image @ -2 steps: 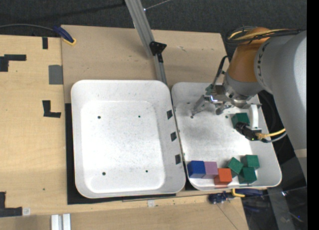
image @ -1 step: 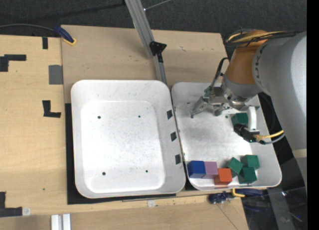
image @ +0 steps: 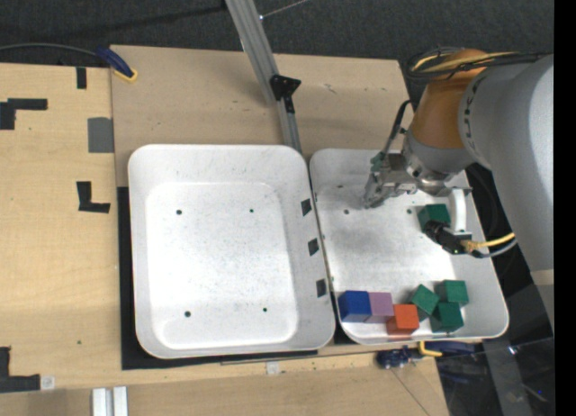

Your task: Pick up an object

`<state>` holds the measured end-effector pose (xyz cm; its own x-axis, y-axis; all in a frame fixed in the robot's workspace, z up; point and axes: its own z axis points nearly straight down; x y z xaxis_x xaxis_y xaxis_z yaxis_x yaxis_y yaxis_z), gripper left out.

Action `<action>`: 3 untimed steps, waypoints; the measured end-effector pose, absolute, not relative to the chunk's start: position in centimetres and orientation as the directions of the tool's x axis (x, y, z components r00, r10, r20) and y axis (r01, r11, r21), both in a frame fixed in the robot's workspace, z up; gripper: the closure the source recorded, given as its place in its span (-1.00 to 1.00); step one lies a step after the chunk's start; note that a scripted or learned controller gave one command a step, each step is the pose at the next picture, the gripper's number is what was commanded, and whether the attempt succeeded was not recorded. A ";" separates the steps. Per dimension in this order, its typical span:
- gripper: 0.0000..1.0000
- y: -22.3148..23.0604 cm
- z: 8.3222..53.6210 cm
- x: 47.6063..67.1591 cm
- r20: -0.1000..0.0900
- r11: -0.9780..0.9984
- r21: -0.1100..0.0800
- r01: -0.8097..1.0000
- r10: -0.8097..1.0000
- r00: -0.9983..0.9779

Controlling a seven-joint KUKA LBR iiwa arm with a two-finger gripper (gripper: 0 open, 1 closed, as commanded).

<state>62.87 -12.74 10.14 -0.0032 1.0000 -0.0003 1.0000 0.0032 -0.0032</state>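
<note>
My gripper (image: 376, 191) hangs over the far part of the right bin (image: 378, 243), pointing down and to the left, with nothing seen between its fingers. Along the bin's near edge lie a blue cube (image: 355, 304), a lilac block (image: 381, 303), an orange cube (image: 405, 317) and several green blocks (image: 447, 306). Another green block (image: 435, 215) sits by the right wall, just right of the gripper.
The left bin (image: 220, 248) lies beside the right one. A slanted metal pole (image: 256, 40) with a black clamp rises behind the bins. The grey arm with its orange band (image: 441, 122) fills the upper right. A black and yellow cable (image: 463, 243) lies over the right bin's rim.
</note>
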 end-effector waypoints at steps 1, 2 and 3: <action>1.00 -12.0 15.2 62.2 0.000 0.002 0.003 1.000 1.000 -0.002; 1.00 -11.1 20.6 61.7 0.000 0.002 0.005 1.000 1.000 -0.002; 1.00 -11.0 22.0 61.8 0.000 0.001 0.001 1.000 1.000 -0.001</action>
